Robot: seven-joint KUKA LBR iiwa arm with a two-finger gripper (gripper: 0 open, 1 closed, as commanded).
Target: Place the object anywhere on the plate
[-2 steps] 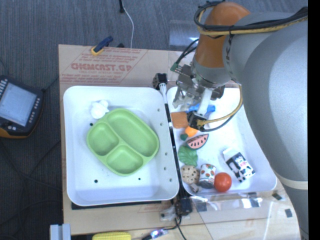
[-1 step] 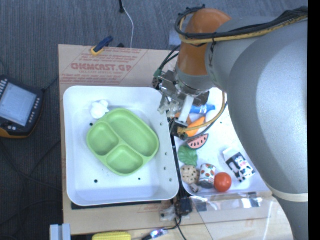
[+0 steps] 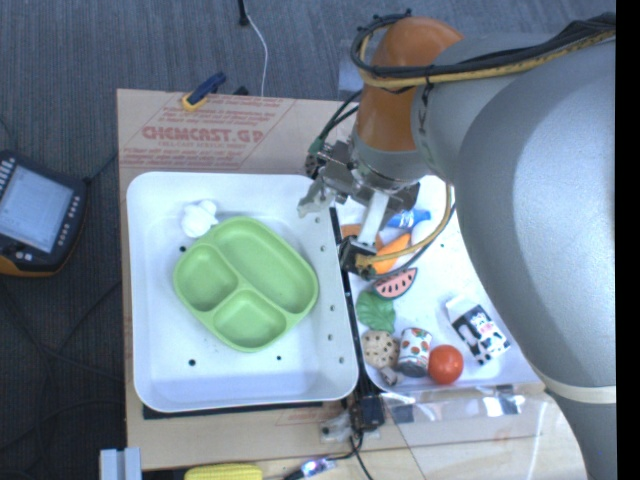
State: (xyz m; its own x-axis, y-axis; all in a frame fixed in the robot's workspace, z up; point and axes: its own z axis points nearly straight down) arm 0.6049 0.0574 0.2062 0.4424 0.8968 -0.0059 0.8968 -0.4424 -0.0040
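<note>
1. The green plate (image 3: pixel 246 282), split into three sections, lies in the left bin (image 3: pixel 150 298).
2. The claw (image 3: pixel 358 253) hangs over the right bin's (image 3: pixel 500 368) upper end, above orange and blue toys (image 3: pixel 397 230); whether it grips anything cannot be told.
3. A watermelon slice (image 3: pixel 393 285), a tomato (image 3: pixel 445 364) and a cookie (image 3: pixel 377 348) lie nearby.

The plate (image 3: pixel 246 283) is light green, a rounded square with three compartments, lying flat and turned at a slant in the left white bin (image 3: pixel 150 368); nothing rests in its hollows; a small white lump (image 3: pixel 198 218) lies just off the plate's upper left corner; the orange piece (image 3: pixel 388 251) lies to the plate's right, beyond the bin's wall, among other toy foods.
</note>
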